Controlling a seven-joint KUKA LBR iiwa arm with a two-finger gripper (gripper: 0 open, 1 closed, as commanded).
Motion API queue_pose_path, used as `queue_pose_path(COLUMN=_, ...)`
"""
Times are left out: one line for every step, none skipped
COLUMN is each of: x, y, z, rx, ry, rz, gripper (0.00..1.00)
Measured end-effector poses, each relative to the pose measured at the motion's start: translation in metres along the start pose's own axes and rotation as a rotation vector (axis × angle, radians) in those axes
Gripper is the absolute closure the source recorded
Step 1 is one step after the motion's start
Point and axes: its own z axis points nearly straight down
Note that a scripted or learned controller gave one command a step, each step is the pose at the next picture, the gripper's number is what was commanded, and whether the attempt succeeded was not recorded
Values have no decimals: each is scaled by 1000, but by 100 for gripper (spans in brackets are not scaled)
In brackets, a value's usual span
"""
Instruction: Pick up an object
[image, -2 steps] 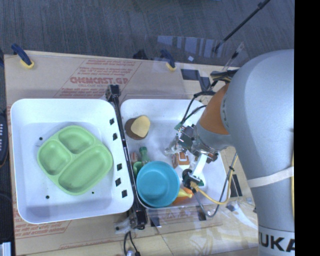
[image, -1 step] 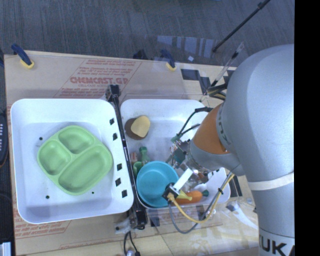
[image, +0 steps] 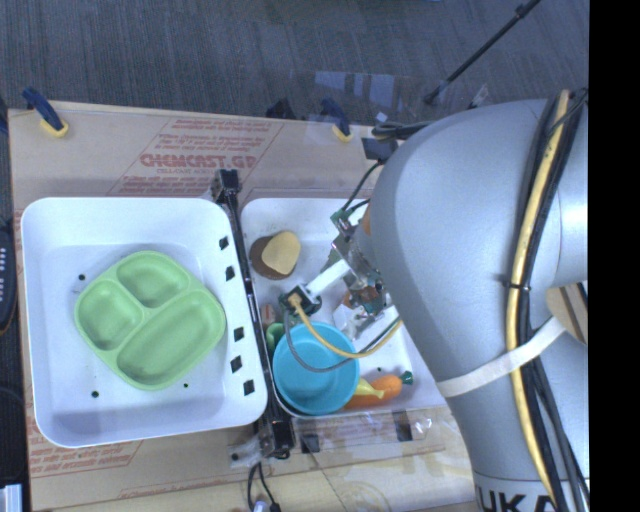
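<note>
Though looking at the gripper (image: 358, 285) above the right bin (image: 300, 212), cannot tell if clenched or released. Inside it: one blue cup (image: 315, 375), one tan round thing (image: 277, 254), one orange carrot (image: 385, 385). In the left bin (image: 50, 400), one green plate (image: 150, 318).

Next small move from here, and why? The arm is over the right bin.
Probably a short drop toward the blue cup: the gripper sits in the right bin close to the cup's rim, while the tan piece and orange carrot lie farther off.
</note>
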Motion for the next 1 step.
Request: queue_pose_path(x=-55, y=-43, z=0, rx=-12, ry=3, rz=147, gripper=0)
